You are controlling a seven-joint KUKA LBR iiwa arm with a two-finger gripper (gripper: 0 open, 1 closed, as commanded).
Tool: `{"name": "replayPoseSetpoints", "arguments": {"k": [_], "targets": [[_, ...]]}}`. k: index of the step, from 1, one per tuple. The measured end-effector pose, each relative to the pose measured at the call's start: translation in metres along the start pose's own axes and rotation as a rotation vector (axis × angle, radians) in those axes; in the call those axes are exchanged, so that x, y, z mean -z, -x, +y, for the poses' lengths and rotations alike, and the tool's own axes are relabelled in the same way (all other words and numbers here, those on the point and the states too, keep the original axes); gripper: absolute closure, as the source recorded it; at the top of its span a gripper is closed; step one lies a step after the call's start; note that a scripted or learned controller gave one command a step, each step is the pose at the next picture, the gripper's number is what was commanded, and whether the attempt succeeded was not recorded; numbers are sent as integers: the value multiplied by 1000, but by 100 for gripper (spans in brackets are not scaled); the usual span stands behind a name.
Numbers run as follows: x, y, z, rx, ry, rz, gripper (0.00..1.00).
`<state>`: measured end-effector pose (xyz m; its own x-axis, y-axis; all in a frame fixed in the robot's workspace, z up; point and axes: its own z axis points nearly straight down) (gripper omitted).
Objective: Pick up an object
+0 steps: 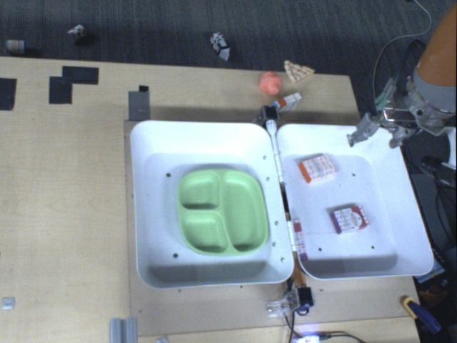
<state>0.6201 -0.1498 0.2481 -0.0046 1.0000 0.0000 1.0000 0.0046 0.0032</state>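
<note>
You have a pale wooden bench (64,213) filling most of the frame, with dark carpet along the top. Two shallow white bins sit side by side at centre: the left bin (153,156) holds a green divided plate (223,211) that takes up most of its floor, leaving only a narrow margin to each wall. The right bin (389,213) has far more open floor. An orange-and-white packet (317,168) lies in its upper left part, and a dark red packet (349,219) lies nearer the middle, lower and to the right; the two are apart, and neither touches a wall.

The arm (437,63) enters at the upper right of the frame. Its gripper (378,128) hangs over the upper right rim of the right bin, well apart from both packets; its two fingers (360,134) are spread wide with nothing between them.

Beyond the bins' top edge, on the bench, you see a pink ball (270,83), a small triangular piece (298,71) and a small tube (288,102).
</note>
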Motion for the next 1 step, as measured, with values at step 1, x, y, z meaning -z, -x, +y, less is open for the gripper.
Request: {"name": "replayPoseSetpoints", "arguments": {"k": [1], "targets": [[-120, -20, -4, 1, -2, 0, 0]]}}
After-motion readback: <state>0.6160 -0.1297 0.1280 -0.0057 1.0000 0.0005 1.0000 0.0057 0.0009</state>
